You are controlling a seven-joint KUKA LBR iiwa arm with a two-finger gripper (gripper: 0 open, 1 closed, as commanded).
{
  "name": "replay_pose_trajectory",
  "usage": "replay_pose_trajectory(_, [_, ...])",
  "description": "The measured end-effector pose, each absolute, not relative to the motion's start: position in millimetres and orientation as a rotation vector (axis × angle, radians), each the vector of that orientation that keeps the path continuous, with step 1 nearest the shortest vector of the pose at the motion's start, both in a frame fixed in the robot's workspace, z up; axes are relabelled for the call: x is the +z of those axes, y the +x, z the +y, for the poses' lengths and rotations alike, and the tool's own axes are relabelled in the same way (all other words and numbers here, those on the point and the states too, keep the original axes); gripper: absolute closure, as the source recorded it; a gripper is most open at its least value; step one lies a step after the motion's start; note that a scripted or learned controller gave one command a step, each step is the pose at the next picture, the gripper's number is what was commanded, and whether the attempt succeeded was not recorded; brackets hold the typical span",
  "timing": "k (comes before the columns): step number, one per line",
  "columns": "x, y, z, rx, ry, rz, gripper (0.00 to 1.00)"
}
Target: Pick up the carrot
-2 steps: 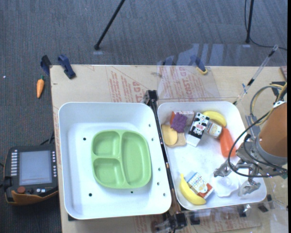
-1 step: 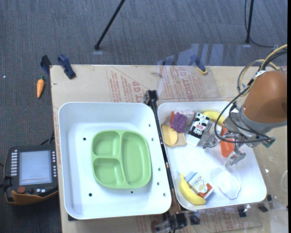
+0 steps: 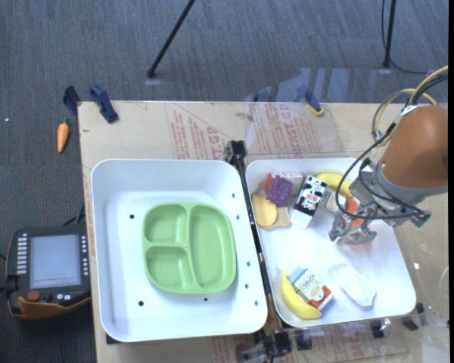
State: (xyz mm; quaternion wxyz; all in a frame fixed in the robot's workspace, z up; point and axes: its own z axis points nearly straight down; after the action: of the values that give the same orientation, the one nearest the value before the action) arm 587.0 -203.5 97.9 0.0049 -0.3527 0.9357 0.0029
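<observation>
Carrot (image 3: pixel 62 135): small, orange with a green top, lying on the dark carpet beyond the bench's far-left corner, just below a black clip (image 3: pixel 70 97). Well apart from both bins and from the arm.

A blue clip (image 3: pixel 103 103) sits on the bench edge near the carrot. The bench top is brown cardboard (image 3: pixel 181 131) with red printed lettering, seen upside down; not legible from here.

Left bin (image 3: pixel 106 203): holds a green divided tray (image 3: pixel 190 247), three compartments, set near the middle.

Right bin (image 3: pixel 397 278): cluttered. Far-left corner has a purple item (image 3: pixel 280 190) beside an orange-red piece, a tan round slice (image 3: pixel 264 212) just in front. Next to them a white carton (image 3: pixel 309 200) with black cow-like patches; its print is too small to read. A yellow item (image 3: pixel 330 178) lies behind the carton. At the near side, a banana (image 3: pixel 290 299) curls around a small box (image 3: pixel 312 288) with blue, white and red print, wording unreadable. A white object (image 3: pixel 357 286) lies just right of it.

Gripper (image 3: pixel 353 231): low over the right bin's right-middle part, under the orange band (image 3: pixel 418 148). Cannot tell how far the fingers are parted, nor whether anything is between them.

Floor left of bench: a pendant (image 3: pixel 49 267) with a grey screen, no text readable.
</observation>
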Motion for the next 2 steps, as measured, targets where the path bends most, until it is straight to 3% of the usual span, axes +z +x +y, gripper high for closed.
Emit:
replay_pose_trajectory(1, [138,543.6,-195,0.003,-0.924,2.998,1.0])
replay_pose_trajectory(2, [100,499.7,-109,0.006,-0.465,3.104,1.0])
